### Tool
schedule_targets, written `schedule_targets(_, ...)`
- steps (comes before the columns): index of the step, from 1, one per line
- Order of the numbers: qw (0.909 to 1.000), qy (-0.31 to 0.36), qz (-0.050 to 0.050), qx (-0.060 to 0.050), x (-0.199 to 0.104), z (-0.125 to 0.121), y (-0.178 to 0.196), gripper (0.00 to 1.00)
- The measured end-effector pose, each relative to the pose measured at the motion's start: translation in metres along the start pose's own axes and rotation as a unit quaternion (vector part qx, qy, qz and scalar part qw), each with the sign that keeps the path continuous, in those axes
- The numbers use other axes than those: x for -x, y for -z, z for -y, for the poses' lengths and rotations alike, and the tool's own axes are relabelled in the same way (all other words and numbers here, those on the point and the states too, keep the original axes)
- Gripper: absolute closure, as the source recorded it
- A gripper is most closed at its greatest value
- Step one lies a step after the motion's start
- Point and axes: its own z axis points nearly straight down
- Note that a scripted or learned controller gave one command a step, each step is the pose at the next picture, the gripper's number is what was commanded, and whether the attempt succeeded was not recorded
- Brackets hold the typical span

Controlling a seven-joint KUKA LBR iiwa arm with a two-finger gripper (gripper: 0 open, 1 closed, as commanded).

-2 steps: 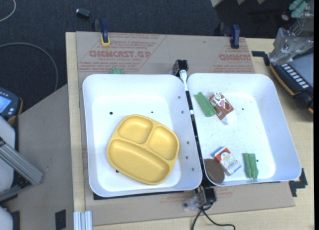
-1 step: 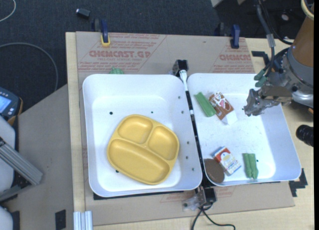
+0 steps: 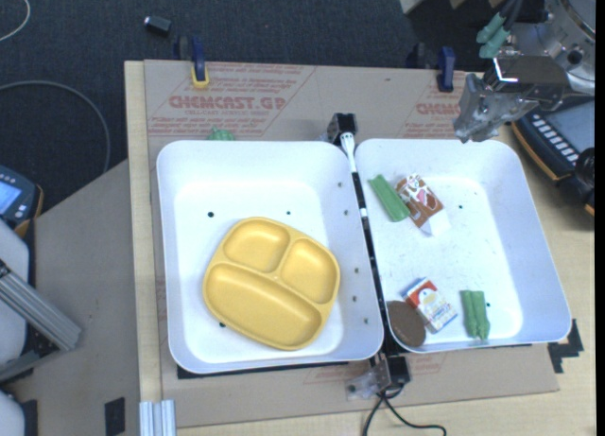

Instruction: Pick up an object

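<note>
My gripper (image 3: 473,120) hangs above the far edge of the right bin (image 3: 529,235), away from every object in it. Nothing shows between its fingers. In the right bin lie a green strip (image 3: 388,198), a red-and-white packet (image 3: 420,201), a small orange-and-white carton (image 3: 431,304), a brown disc (image 3: 407,323) and a second green piece (image 3: 475,314). The left bin (image 3: 180,235) holds a yellow divided plate (image 3: 271,280).
Both bins sit on a cardboard sheet (image 3: 284,98) held by blue clamps (image 3: 198,58) at the back. A black divider bar (image 3: 358,200) runs between the bins. Equipment stands off the bench at the right (image 3: 567,131) and left (image 3: 19,198).
</note>
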Motion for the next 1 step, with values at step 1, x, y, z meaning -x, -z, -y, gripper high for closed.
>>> schedule_targets(1,0.9999,-0.006,0.003,-0.015,-0.0077,0.0035,-0.1059,1.0)
